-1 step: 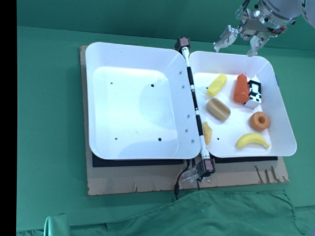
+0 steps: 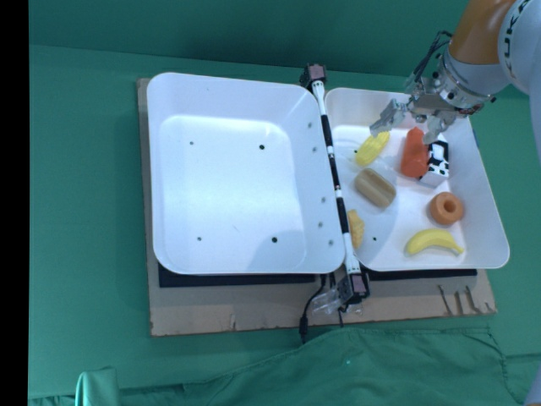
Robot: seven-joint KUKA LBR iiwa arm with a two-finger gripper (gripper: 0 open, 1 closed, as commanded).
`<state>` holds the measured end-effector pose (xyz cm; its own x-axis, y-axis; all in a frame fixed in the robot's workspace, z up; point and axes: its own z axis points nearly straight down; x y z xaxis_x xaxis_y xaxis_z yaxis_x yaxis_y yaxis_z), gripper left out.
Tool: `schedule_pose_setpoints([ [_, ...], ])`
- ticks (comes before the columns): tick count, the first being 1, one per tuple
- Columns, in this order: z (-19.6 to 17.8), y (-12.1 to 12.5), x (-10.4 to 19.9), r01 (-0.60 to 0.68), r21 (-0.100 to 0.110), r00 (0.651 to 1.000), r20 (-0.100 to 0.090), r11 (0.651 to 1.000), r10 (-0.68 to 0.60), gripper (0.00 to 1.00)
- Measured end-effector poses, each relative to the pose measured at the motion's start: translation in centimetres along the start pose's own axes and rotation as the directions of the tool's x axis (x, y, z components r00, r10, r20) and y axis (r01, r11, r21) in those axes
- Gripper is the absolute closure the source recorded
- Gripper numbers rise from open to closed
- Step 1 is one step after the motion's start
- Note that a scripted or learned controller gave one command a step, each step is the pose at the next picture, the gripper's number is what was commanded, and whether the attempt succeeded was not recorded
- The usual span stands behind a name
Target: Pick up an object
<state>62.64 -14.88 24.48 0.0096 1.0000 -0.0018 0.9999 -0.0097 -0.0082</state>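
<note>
The right white bin (image 2: 486, 194) holds several toy foods. A yellow piece (image 2: 372, 148) and an orange-red piece (image 2: 413, 154) lie at its far end, beside a black-and-white cube (image 2: 438, 161). A brown roll (image 2: 374, 187) sits mid-bin, with an orange doughnut (image 2: 445, 208) and a banana (image 2: 434, 242) nearer the front. A small yellow piece (image 2: 355, 227) rests against the left wall. My gripper (image 2: 408, 123) hangs open over the bin's far end. Its fingers are spread wide, just above the top of the orange-red piece, and hold nothing.
The left white bin (image 2: 169, 100) lies beside the right one, with a black-and-white rod (image 2: 331, 155) along the seam between them. Both rest on a cardboard sheet (image 2: 237, 315) over green cloth. The arm (image 2: 499, 24) enters from the upper right.
</note>
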Motion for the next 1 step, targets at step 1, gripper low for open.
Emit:
schedule_pose_setpoints([
  [1, 2.48, -7.89, -3.15, 0.0, -0.009, 1.0, 0.002, 1.0, 0.0, 0.0],
])
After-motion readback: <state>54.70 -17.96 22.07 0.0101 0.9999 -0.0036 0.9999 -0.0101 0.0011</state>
